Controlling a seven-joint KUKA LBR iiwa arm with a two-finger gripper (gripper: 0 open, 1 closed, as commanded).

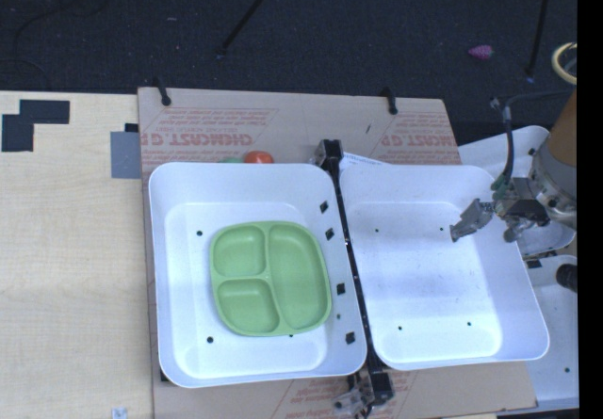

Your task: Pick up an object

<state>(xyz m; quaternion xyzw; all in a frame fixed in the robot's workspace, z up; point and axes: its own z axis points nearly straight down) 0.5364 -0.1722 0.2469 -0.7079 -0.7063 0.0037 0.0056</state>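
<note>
Pale wooden bench (66,257) under a brown printed cardboard sheet (283,130), dark carpeted floor (283,12) beyond; two shallow white plastic bins side by side, left bin (179,219) holding a light green three-compartment plate (269,278), right bin (424,314) bare-floored; grey arm's two-finger gripper (488,221) low over the right bin's right rim, fingers spread, nothing between them; small orange-red object (258,158) behind the left bin's far wall.

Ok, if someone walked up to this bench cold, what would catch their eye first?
Probably the green divided plate, lying flat in the left bin, the one splash of colour on white. Next, the gripper at the right bin's far right edge, holding nothing.
</note>
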